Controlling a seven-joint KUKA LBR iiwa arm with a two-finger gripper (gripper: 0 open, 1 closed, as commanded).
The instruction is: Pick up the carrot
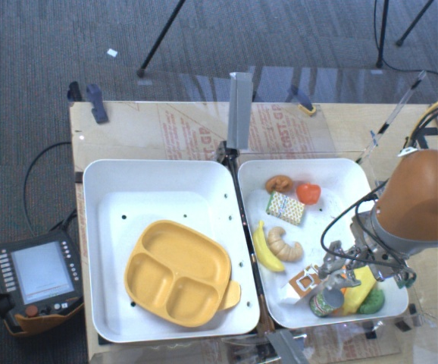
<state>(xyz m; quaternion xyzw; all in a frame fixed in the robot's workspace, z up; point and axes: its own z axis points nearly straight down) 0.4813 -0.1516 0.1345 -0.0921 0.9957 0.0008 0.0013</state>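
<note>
Pincer [339, 273] low at lower right, crowded against the right bin's [310, 165] bottom rim, over the carrot [348, 279]; its opening, can't tell

Tool [339, 277] low over right bin [340, 167]

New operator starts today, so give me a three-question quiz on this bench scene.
1. True or false: the yellow divided plate lies in the left bin.
2. Which sits nearest the banana: A tomato, B croissant, C pretzel?
3. Over which corner of the right bin is the gripper?

Key: 1 true. 2 B. 3 The near right corner, above the can and an orange item, possibly the carrot.
</note>
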